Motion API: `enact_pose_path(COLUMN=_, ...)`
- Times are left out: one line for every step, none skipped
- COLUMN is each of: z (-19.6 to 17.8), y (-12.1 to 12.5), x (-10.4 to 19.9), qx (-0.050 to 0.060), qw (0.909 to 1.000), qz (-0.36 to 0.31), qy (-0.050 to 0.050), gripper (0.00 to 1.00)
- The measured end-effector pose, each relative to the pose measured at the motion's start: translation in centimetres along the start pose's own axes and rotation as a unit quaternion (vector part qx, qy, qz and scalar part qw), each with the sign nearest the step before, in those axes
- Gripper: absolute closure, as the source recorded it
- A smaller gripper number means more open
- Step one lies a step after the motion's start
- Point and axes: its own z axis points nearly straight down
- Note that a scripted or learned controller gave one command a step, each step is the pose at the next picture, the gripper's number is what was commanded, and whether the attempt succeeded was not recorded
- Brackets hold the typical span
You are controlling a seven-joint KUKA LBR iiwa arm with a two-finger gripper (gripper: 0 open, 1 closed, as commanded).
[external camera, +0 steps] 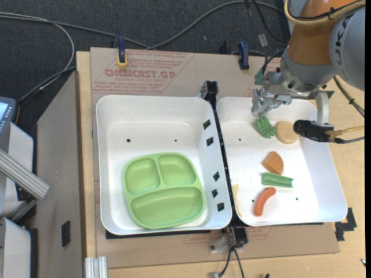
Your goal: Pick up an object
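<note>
At the back of the right bin [324, 204], a green leafy toy [266, 127] lies just under the pincer [264, 110], beside a tan disc [286, 132]. Whether the pincer grips it I cannot tell. The reach looks underway; next comes a firm close and lift.

A green divided plate [164, 189] lies in the left white bin [110, 155]; clamps [122, 52] grip the cardboard [151, 74].

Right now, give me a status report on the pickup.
Pincer low over green leafy piece, right bin. Nothing seen gripped. Tan round piece crowds it.
</note>
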Motion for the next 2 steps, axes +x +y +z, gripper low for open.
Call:
enact_pose_path(z=-0.2, y=1.3, x=4.5, qx=0.0, qw=1.0, qz=0.001, qy=0.0, gripper=1.0)
enact_pose_path(z=-0.8, y=2.4, x=9.9, qx=0.0, qw=1.0, qz=0.0, qy=0.0, gripper=1.0)
